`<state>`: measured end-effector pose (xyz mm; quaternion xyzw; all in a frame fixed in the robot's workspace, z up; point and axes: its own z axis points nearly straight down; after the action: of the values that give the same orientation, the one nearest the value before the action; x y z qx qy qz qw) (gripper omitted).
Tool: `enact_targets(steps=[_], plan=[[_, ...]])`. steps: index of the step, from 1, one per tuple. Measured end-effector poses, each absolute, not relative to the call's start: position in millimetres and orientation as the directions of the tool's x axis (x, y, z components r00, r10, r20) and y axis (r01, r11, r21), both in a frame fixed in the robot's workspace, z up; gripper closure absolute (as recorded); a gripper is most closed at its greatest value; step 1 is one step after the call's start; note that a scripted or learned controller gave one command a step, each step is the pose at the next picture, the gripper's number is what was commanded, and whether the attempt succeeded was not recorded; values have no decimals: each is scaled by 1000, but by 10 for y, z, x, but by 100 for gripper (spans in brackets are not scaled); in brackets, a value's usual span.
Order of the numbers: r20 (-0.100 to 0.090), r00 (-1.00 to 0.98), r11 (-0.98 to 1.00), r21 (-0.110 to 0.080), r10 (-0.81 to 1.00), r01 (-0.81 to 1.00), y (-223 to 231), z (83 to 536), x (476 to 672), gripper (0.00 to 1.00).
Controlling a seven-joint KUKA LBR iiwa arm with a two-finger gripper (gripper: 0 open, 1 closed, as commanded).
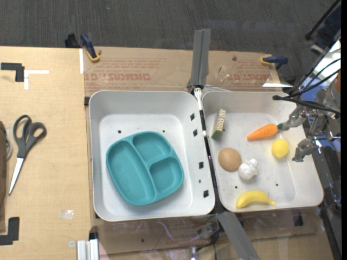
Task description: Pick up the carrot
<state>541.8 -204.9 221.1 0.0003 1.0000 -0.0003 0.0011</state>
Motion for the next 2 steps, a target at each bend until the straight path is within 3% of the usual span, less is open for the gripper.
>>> enact_targets(steps=[1,2], plan=[[-7,-967,967,-1,254,254,-2199,1072,5913,0],[-6,-989,989,-1,146,146,-1770,936,6497,0]])
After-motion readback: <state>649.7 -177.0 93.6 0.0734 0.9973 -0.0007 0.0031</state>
